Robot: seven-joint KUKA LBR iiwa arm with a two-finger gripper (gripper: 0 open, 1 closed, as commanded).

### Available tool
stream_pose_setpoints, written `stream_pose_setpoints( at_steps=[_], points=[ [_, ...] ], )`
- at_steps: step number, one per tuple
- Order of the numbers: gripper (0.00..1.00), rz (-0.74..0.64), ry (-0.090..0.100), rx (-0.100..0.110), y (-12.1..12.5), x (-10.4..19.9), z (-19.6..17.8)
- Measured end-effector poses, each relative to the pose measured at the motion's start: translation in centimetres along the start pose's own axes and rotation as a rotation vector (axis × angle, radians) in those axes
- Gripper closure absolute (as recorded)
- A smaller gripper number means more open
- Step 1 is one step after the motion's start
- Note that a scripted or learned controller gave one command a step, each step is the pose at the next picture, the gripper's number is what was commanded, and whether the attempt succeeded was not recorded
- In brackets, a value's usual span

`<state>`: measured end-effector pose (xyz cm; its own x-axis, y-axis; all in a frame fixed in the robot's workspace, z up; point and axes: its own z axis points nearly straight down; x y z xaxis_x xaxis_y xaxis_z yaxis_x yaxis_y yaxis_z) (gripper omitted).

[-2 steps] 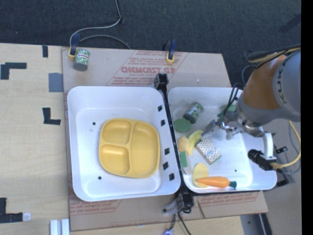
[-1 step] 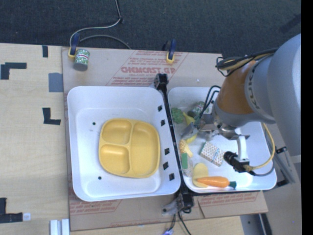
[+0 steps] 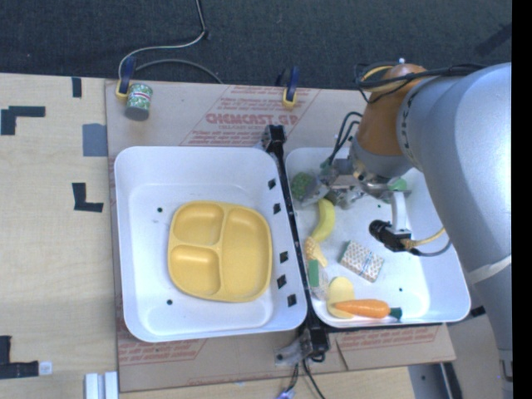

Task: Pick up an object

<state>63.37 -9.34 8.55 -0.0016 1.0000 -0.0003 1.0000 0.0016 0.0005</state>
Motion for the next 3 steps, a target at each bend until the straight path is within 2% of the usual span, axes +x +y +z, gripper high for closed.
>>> stream_pose_setpoints(
  at_steps=[1, 2, 3],
  points=[
    [0.00, 0.001, -0.002, -0.002, -6.3, -2.2, -0.1],
    [0.00, 0.001, -0.002, -0.003, -4.9, -0.5, -0.1],
    [0.00, 0.002, -0.001, -0.003, -11.6, 0.0, -0.1]
  ],
)
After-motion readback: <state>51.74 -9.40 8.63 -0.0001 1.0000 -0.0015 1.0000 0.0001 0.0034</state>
